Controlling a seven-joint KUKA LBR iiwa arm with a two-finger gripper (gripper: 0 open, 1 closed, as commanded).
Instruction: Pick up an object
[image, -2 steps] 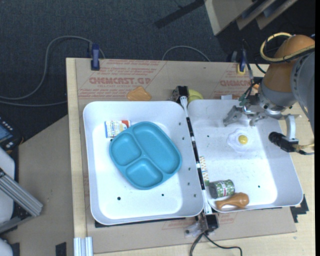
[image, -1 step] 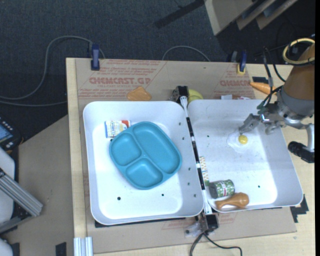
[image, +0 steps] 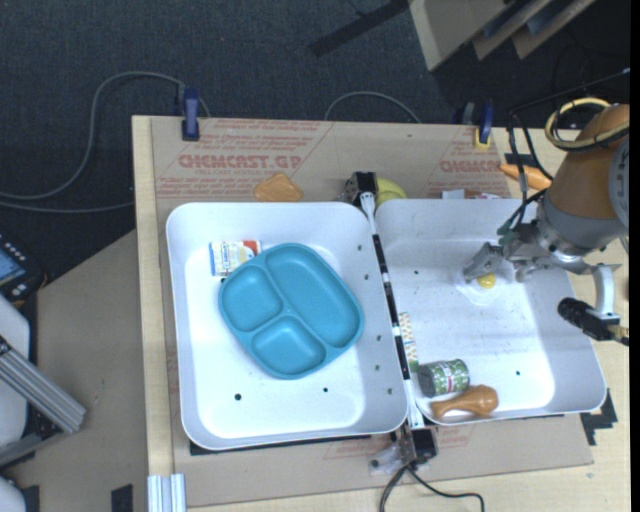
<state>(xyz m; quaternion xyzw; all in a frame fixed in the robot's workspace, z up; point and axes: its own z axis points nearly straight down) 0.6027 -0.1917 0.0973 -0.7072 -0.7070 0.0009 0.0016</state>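
Nearest you, the tan wooden piece (image: 466, 402) and green can (image: 443, 377) lie untouched in the right bin (image: 540, 345), at its front edge. Farther back in that bin, the gripper (image: 486, 270) stands low over a small yellow object (image: 486, 282); you cannot tell its grip. Nothing looks lifted yet, so the pick remains.

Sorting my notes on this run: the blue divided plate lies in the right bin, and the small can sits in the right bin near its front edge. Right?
Not quite. In the camera view the blue divided plate lies in the left bin, not the right one. The small can does sit in the right bin near its front edge.
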